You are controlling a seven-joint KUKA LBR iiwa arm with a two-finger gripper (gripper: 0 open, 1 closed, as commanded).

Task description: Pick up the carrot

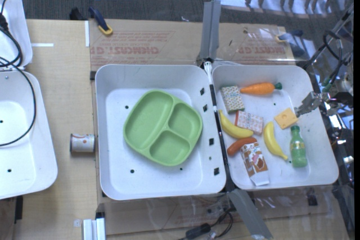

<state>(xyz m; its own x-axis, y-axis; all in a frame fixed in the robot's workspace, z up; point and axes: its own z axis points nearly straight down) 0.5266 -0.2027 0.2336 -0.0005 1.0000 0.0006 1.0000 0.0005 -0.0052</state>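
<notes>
The carrot (259, 88), orange with a green stem end pointing right, lies flat at the back of the right bin (323, 174). My gripper (308, 104) sits low at that bin's right wall, right of the carrot and a little nearer the front. It is close to a yellow cheese wedge (286, 118). Nothing shows in the gripper.
The right bin also holds two bananas (235, 126) (274, 140), a green bottle (297, 148), a red sausage (241, 145), a juice carton (255, 162) and two small packets (232, 98) (249, 121). A green divided plate (163, 127) lies in the left bin (104, 121).
</notes>
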